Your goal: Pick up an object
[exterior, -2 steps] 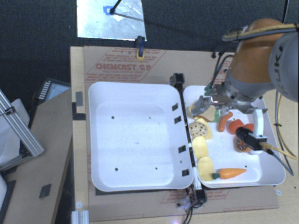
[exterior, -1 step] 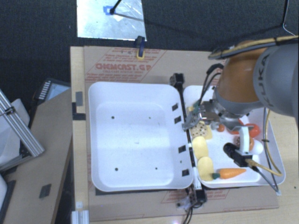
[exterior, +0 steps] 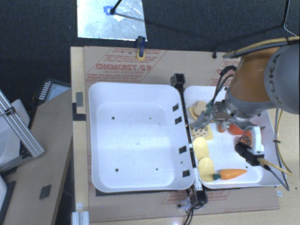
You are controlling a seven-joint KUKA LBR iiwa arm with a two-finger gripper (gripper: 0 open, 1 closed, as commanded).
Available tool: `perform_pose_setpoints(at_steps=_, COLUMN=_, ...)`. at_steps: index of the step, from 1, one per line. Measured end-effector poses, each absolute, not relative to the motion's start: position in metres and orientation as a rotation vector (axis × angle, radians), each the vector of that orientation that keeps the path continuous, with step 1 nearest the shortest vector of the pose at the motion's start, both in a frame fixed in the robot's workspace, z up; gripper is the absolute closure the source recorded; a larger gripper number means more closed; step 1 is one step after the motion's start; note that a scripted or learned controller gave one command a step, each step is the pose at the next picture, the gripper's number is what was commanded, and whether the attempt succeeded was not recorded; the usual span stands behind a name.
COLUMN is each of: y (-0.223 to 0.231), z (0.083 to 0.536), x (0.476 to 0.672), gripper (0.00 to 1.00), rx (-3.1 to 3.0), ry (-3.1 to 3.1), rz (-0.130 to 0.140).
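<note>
My gripper (exterior: 202,120) is low in the right bin (exterior: 262,179), near its left wall. It hangs just above a flat yellow cheese wedge (exterior: 202,133) and beside a pale yellow piece (exterior: 198,108). Two rounded pale yellow items (exterior: 200,148) (exterior: 206,166) lie closer to the front. An orange carrot (exterior: 232,174) lies along the front wall. A red-orange item (exterior: 236,129) sits under the wrist, partly hidden. The grey arm with its orange band (exterior: 251,81) covers the back right of the bin.
The left bin (exterior: 101,172) stands beside the right one, with black clips (exterior: 183,150) along the shared wall. Both rest on a cardboard sheet (exterior: 124,64). A white and black part (exterior: 256,142) and cables hang by the wrist.
</note>
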State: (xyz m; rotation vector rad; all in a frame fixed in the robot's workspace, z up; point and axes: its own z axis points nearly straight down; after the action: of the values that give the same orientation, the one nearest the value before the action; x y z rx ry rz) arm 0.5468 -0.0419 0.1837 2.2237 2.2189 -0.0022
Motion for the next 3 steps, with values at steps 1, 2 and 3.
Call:
perform_pose_setpoints(at_steps=1, y=0.02, z=0.221, x=0.536, gripper=0.0, rx=2.213, ry=2.228, rz=0.005)
perform_pose_setpoints(at_steps=2, y=0.055, z=0.248, x=0.53, gripper=0.0, rx=2.213, ry=2.227, rz=0.005)
perform_pose_setpoints(at_steps=3, y=0.152, z=0.272, x=0.521, gripper=0.0, rx=2.205, ry=2.239, rz=0.009)
